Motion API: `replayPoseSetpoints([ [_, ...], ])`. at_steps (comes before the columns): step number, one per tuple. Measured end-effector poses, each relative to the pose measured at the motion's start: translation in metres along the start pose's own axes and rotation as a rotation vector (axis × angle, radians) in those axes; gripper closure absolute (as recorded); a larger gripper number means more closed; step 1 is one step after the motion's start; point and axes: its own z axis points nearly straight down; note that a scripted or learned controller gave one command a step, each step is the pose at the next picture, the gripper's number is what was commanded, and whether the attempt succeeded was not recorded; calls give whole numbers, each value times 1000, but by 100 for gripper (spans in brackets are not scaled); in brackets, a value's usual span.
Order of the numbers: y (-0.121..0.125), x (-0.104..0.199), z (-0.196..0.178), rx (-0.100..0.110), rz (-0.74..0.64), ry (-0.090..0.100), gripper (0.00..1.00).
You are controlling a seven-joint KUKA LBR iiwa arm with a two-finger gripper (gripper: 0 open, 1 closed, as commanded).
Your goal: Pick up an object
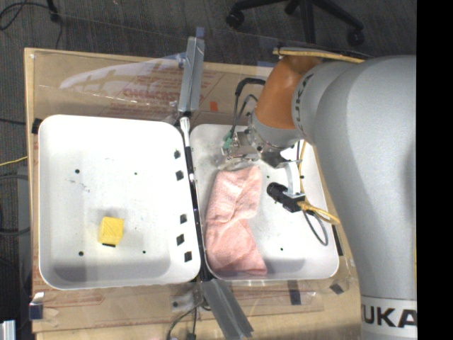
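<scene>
The grey arm with the orange band [283, 98] reaches in from the right and hangs over the far end of the right-hand shallow white bin [322, 261]. Its two-finger gripper [239, 151] sits low at the far end of a crumpled pale pink cloth [232, 222], which lies lengthwise along the bin's left wall, from the gripper down to the near left corner. The wrist hardware and cabling cover the contact zone, so whether the gripper is released, clenched or grasping the cloth cannot be told from this view.

A small yellow block [111, 231] rests flat on the floor of the left-hand shallow white bin [56, 140], near that bin's near left corner and well apart from the arm. A grey divider rail [190, 83] runs between the two bins.

Judgement of the step in hand: the arm's placement directly above the cloth's far end suggests the cloth is the chosen object, and that the attempt is at or near the point of contact. An end approach is sensible for soft fabric, since a bunched edge gives the fingers a fold to pinch.

Probable risks: the cloth is limp and may slip free or trail against the bin wall when raised. A black fitting with yellow cable [287, 197] hangs just beside the cloth and could snag it.
</scene>
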Motion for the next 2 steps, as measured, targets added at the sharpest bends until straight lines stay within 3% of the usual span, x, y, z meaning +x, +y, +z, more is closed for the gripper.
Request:
replayPoseSetpoints([
  [1,27,-36,-1,-1,-42,1,100],
  [2,26,-35,0,2,-43,3,0],
])
